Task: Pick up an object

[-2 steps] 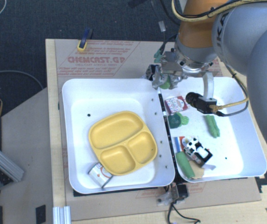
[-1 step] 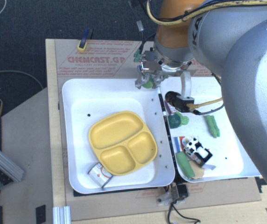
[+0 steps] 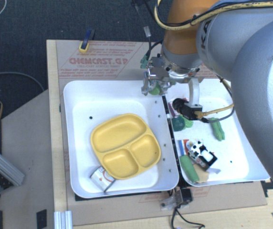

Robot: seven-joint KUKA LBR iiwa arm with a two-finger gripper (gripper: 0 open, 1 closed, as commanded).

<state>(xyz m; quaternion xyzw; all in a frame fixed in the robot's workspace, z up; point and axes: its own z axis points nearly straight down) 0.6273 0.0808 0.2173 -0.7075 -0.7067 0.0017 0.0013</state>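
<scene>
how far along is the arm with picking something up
Nothing looks picked up yet. The yellow divided plastic tray and the small white carton lie in the left white bin; the green pieces and the black-and-white toy lie in the right white bin. In hand: the two-finger gripper sits over the far end of the divide between bins. Left: reaching, gripping and lifting one object.

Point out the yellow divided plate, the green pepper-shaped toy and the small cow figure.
yellow divided plate [image 3: 120, 130]: camera view, floor of its large upper compartment.
green pepper-shaped toy [image 3: 218, 130]: camera view, middle of its body, in the right bin.
small cow figure [image 3: 199, 152]: camera view, its black-and-white body.
</scene>
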